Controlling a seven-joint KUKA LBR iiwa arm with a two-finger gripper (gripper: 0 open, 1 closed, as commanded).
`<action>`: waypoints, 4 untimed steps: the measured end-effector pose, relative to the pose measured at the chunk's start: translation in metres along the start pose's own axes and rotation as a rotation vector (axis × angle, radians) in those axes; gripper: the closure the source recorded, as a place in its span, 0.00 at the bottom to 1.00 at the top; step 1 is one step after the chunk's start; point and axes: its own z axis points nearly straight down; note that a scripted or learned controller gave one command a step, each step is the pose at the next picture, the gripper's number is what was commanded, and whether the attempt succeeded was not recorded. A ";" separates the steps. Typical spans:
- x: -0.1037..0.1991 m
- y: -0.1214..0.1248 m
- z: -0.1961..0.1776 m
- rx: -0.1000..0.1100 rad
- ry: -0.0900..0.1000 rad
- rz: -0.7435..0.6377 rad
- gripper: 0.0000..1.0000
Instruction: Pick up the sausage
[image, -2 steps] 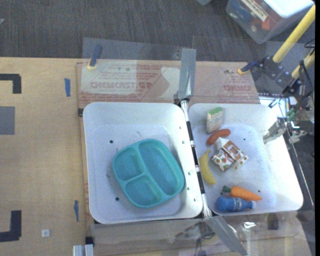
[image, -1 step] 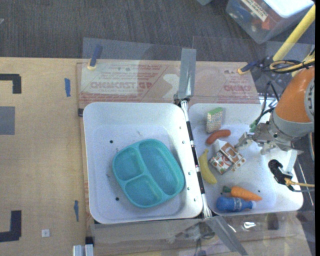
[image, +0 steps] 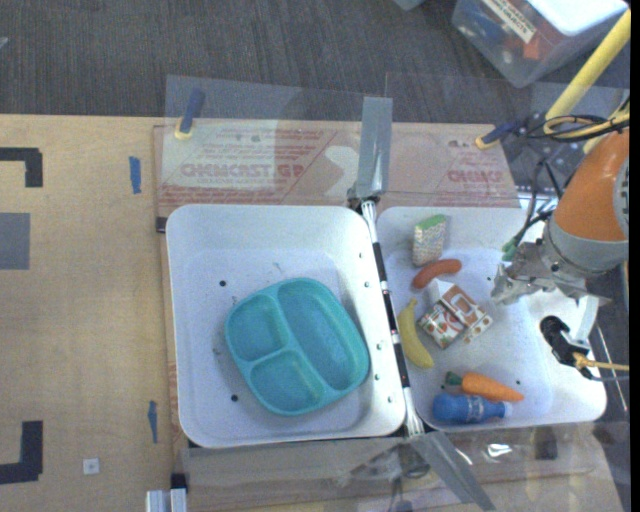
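The sausage (image: 437, 272) is a small red-orange link lying in the right bin (image: 540, 385), near its upper left, just below a green-and-tan box (image: 431, 238). My gripper (image: 518, 282) hovers over the right side of the same bin, to the right of the sausage and apart from it. Its metal fingers point down and left with nothing between them that I can make out.
In the right bin lie a red-and-white carton (image: 455, 316), a banana (image: 413, 336), a carrot (image: 484, 386) and a blue bottle (image: 468, 409). The left bin (image: 195, 250) holds a teal divided plate (image: 296, 345). Black cables hang at the right edge.
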 end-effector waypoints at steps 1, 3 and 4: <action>-0.001 0.001 -0.010 -0.003 -0.001 0.001 1.00; -0.003 0.002 -0.030 -0.009 -0.003 0.002 1.00; -0.005 0.003 -0.040 -0.012 -0.004 0.003 1.00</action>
